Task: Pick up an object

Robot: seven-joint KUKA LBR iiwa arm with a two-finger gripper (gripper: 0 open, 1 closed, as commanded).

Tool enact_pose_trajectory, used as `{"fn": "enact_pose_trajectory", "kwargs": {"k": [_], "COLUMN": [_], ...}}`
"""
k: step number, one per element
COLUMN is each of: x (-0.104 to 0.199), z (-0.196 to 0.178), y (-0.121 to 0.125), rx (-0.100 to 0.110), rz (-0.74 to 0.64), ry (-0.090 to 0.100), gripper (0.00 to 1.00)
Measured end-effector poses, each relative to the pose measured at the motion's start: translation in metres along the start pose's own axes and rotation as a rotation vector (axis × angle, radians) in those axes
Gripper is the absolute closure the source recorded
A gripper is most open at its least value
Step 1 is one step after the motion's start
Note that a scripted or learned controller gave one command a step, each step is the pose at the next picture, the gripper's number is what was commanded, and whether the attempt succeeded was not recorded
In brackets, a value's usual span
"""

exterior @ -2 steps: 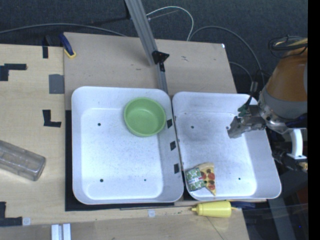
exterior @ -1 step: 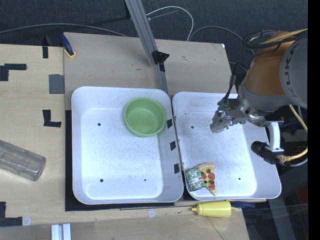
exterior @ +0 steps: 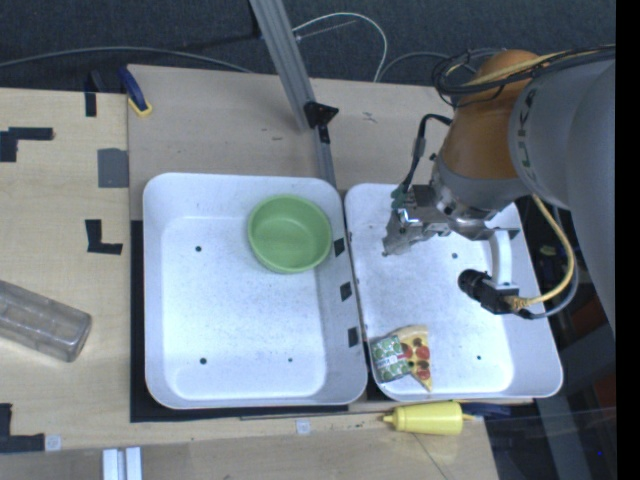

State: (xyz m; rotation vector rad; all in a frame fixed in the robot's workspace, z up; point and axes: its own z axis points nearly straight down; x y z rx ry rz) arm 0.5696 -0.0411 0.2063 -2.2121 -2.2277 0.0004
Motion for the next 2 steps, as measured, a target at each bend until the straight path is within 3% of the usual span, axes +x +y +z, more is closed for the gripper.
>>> {"fn": "enact_pose_trajectory", "kwargs": {"k": [2], "x": [0.102], "z": [-0.027], "y": [0.050], "rx": [-0.003], "rz": [0.000], "ry": [0.001], "gripper": [1.00]}}
